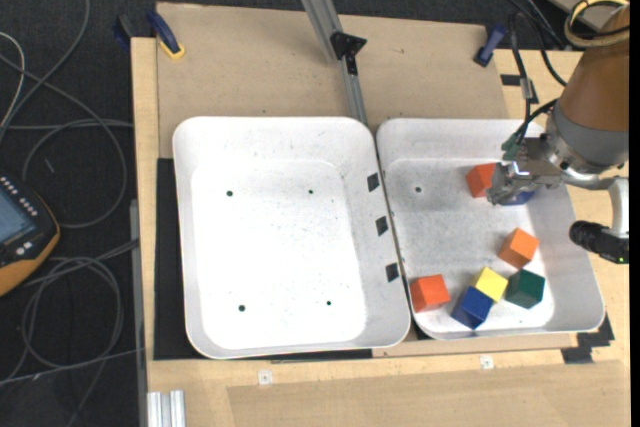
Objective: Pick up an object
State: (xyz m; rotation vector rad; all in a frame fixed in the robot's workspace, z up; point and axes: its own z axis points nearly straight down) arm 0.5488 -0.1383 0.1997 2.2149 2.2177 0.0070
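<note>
Now at the approach step: claw (512,185) low in the right bin (440,233), just beside the red-orange block (480,179), with no block seen gripped; wide or narrow, impossible to tell from this slant. Next, probably needed: shift toward that block and centre over it before closing. Bare floor left of it, far wall near, yellow block (490,282) and its neighbours well apart by the front rim.

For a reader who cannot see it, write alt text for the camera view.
The end effector hangs low in the right bin, beside an orange-red block. Five more blocks lie near that bin's front edge: red-orange, blue, yellow, green, orange.
</note>
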